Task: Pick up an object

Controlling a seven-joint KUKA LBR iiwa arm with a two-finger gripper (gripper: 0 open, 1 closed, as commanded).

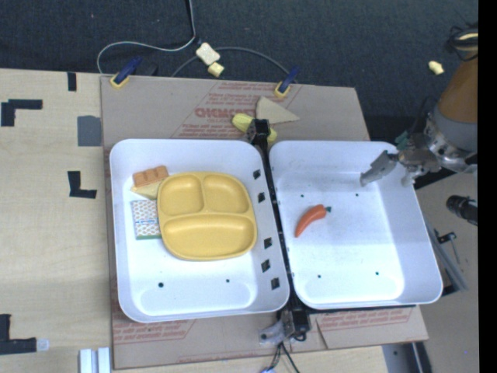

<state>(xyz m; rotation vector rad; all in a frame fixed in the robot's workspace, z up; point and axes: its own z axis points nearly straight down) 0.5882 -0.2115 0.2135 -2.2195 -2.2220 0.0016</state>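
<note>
Two white bins sit side by side on a cardboard sheet (233,107) laid over the bench.

Right bin (388,286): a small orange carrot (311,219) with a green stem end lies left of centre on the floor, tilted, stem pointing up and to the right. It lies alone, well apart from the walls.

Left bin (132,286): a yellow divided plate (207,214) lies near the middle. At its upper left corner, an orange-brown block (150,177) touches or just meets the plate rim. Below that, a pale patterned card or packet (144,217) lies flat against the plate's left edge.

The gripper (380,169) hangs over the upper right part of the right bin, near the back wall, well apart from the carrot. One grey finger (376,169) points down and left. Nothing is seen between the fingers; how far apart they stand cannot be told.
</note>
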